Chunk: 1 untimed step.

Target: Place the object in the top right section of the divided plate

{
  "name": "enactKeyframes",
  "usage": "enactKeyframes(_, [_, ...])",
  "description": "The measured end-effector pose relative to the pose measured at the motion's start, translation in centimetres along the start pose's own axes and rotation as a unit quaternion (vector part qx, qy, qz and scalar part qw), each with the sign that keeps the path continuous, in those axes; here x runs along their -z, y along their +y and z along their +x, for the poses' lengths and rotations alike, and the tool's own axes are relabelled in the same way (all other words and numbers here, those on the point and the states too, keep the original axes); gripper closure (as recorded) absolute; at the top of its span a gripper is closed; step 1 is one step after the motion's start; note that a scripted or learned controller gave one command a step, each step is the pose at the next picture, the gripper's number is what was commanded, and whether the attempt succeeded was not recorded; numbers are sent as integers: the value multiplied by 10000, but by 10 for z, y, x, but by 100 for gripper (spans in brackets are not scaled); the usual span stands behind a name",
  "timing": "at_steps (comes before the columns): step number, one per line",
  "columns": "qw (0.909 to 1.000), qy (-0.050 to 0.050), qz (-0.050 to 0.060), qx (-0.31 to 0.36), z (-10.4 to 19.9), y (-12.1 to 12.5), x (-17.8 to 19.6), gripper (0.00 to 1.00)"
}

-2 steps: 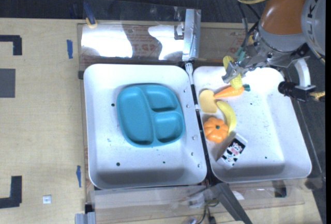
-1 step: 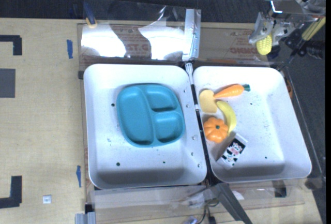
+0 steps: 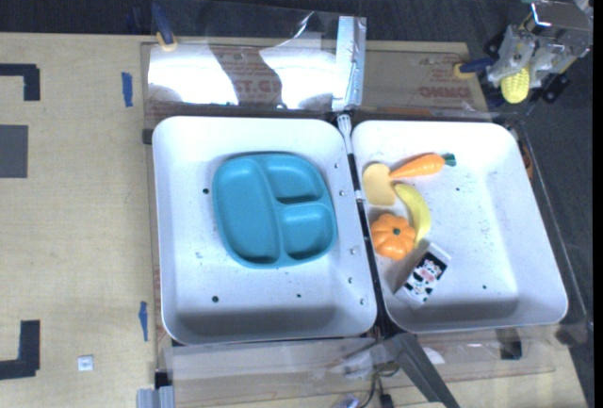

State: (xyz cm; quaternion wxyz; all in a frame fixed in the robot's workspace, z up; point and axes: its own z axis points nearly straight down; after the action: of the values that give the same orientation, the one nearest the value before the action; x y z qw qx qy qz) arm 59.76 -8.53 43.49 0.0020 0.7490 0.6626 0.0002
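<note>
End effector (image 3: 524, 67) sits at the upper right, beyond the far right corner of the right bin (image 3: 490, 293), with a yellow corn-like object (image 3: 515, 88) at its tip; whether the fingers are closed on it cannot be told, as the area is small and cluttered. The object's long axis appears to run roughly up-down in the view, though its pointing end is not clear. Blue divided plate (image 3: 273, 206) lies well to the left of and below the end effector, in the left bin (image 3: 188, 293), with bare white floor around it. Nearer the end effector, along the right bin's left wall, lie a carrot (image 3: 417, 166), banana (image 3: 415, 211), small pumpkin (image 3: 393, 236) and black-and-white carton (image 3: 425, 275).
</note>
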Motion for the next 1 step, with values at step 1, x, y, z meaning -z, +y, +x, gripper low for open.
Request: enactKeyframes(1, [10000, 4, 0, 14, 2, 0, 0, 0])
